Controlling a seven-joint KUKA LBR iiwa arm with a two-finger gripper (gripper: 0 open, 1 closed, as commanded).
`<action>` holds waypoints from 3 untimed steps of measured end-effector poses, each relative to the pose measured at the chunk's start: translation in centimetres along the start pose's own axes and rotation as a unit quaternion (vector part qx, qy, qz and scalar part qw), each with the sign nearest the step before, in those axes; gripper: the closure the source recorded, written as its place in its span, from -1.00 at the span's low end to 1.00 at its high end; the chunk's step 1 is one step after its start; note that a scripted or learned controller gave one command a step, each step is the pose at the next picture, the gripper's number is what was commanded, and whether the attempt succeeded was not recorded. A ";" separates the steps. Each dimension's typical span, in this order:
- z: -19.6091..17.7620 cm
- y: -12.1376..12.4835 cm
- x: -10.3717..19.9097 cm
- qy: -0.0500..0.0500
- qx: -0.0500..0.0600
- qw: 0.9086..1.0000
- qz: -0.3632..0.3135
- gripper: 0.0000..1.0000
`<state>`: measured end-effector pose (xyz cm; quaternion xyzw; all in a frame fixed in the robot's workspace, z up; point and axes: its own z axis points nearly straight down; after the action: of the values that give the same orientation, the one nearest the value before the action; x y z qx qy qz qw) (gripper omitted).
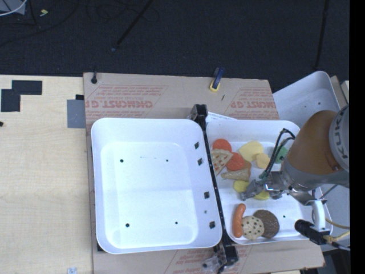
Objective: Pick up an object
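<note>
Gripper low in the right bin, down among the toy food; whether it is released or clenched cannot be told from this angle. Its tip sits against a yellow piece, just below a tan wedge. Grey arm with orange band reaches in from the right, covering part of the bin.

Candidates for picking, all in the right bin: red round piece, pizza slice, orange-red piece, pale yellow lump. Nearer the front edge: sausage, chocolate-chip cookie, dark brown cookie, the two cookies touching.

Left bin alongside, sharing a black divider clamp.
</note>
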<state>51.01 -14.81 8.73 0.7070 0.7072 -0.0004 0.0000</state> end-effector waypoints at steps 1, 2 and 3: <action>-1.8 8.5 2.2 0.000 -0.003 1.000 -0.002 -1.00; -0.3 13.8 -0.1 -0.001 -0.004 1.000 -0.002 -1.00; -0.1 11.5 1.2 0.000 0.000 1.000 0.001 -1.00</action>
<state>62.48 -13.56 8.82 0.7076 0.7066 -0.0007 -0.0002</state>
